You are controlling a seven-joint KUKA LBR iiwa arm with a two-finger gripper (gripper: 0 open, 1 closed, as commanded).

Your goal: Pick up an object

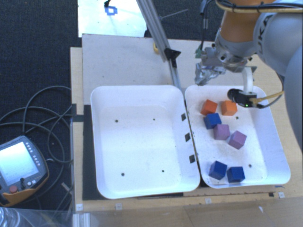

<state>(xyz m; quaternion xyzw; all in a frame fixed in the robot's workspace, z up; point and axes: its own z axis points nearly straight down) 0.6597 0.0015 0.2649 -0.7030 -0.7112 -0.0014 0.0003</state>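
Camera view: grey KUKA arm with orange wrist band (244,13) reaches in from the right, and its claw (206,75) hangs over the far rim of the right shallow white plastic bin (279,145), above and apart from the blocks. Can't tell whether the claw is wide or narrow; the fingertips blur into the wrist hardware at this angle. Nothing visible between them, so I read it as carrying nothing.

All candidate objects sit in the right bin, probably so the program has one source bin and one free target. They're clustered toward the middle and near side, not against the walls, which leaves room for a top-down approach.

Count, small cubes:
- orange: 2, first (209,107) and second (228,108), side by side at the far end of the cluster
- blue: 3, one (212,120) just below the orange pair, two (218,169) and (235,174) touching or nearly so at the near end
- purple: 2, one (221,131) and another (237,139), close together mid-bin

Total 7.

Left shallow white plastic bin (137,136) carries no cubes, just dark dots on its floor. Both bins sit on the pale worktop (118,56).

Judgement: pick not started. The orange pair is closest to the claw, but tight spacing with the blue neighbour risks a nudge.
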